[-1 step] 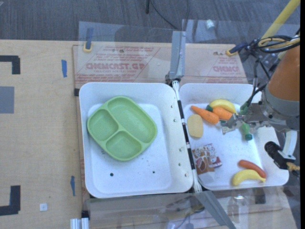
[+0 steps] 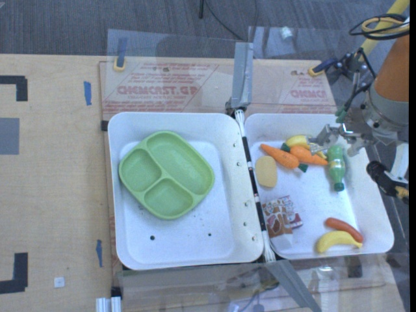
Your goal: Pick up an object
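Nearest the camera, in the right bin [image 2: 383, 229], a yellow banana [image 2: 337, 241] lies by the front wall with a red sausage [image 2: 344, 227] just behind it, the two touching or nearly so. To their left sits a small printed packet [image 2: 281, 215], close to the divider between the bins. Further back a pale yellow, oval piece [image 2: 266, 171] rests beside that divider. Beyond it two orange carrots [image 2: 279, 156] lie side by side (the right one [image 2: 308, 156] reaches toward a green bottle [image 2: 336, 166] that lies on its side), and a small yellow fruit [image 2: 297, 140] sits just behind them.

The left bin [image 2: 175, 239] holds a green divided plate [image 2: 166, 173] with three compartments, set toward its left half.

The tool [image 2: 333, 137] hangs over the back right of the right bin, just above the bottle and the carrots; whether it is open or closed I cannot tell. Behind the bins lies a printed board [image 2: 166, 86] on the bench [image 2: 45, 174].
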You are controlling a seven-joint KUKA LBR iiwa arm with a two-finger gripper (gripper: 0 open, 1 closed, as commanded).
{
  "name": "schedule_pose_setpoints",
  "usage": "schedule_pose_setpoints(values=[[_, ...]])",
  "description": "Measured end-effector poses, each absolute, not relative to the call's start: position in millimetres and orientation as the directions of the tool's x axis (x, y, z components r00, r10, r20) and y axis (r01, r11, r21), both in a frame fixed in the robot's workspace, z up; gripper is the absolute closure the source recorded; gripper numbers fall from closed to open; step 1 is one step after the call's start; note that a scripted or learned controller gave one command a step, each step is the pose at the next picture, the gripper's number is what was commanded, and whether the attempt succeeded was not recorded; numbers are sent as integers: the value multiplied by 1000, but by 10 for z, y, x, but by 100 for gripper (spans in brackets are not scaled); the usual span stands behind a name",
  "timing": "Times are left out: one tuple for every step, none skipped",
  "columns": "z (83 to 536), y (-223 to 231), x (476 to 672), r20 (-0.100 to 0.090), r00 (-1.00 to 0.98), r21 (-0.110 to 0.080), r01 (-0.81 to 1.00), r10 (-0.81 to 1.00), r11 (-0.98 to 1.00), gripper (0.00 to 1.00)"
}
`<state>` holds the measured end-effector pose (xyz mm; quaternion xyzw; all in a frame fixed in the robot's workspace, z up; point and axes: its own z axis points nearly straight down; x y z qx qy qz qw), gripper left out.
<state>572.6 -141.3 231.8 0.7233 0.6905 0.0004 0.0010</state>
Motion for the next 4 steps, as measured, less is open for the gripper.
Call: schedule_pose_setpoints(values=[[1324, -2090, 5755, 0, 90, -1, 996, 996, -90, 0], [953, -2046, 5842, -1, 36, 2, 999, 999, -36, 0], [1054, -2056, 5846, -1, 38, 5, 999, 999, -38, 100], [1805, -1485, 6044, -1, 62, 1, 998, 998, -62, 100]])
